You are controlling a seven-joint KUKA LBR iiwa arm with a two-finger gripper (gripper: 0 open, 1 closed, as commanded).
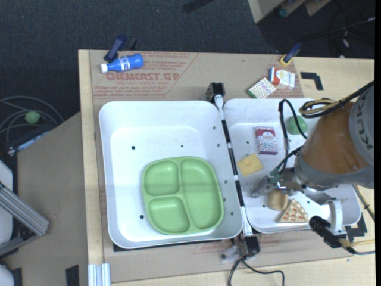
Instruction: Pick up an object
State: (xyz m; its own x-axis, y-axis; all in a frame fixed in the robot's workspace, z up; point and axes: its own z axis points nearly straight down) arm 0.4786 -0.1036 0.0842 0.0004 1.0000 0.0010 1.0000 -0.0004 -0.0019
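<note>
Green divided plate (181, 194) lies in left bin (119, 124). Right bin (250, 109) holds red packet (266, 140), yellow block (250, 164), pizza slice (293, 212), brown lump (275, 201). Pincer (266, 185) low over right bin, just above lump; whether spread or pressed together, cannot tell.

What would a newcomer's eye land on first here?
Probably the green divided plate, alone in the left bin. Next, the grey and orange arm over the right bin, where small items lie: a red packet, a yellow block and a pizza slice.
</note>
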